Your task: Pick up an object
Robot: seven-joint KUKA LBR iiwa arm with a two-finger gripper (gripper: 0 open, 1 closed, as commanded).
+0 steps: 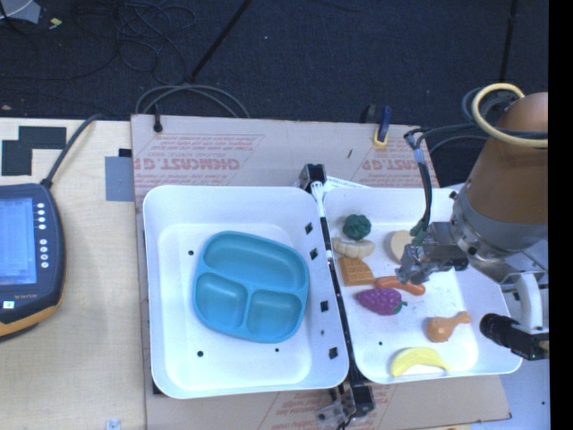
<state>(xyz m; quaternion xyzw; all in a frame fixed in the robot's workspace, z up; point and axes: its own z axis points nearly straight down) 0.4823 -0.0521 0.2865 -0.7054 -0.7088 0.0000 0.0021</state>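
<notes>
The right bin [483, 352] holds several toy foods: a green broccoli [356, 227], a tan bread piece [352, 248], an orange cracker [356, 272], a purple grape bunch [380, 301], an orange carrot [400, 284], a beige round piece [399, 244], a chicken drumstick [445, 327] and a yellow banana [418, 360]. My gripper [414, 268] reaches down from the right over the carrot's right end, beside the beige round piece.
The left bin [170, 240] holds a blue divided tray [252, 286]. A teach pendant [27, 253] lies on the bench at far left. The arm's bulk [510, 186] covers the right bin's far right part.
</notes>
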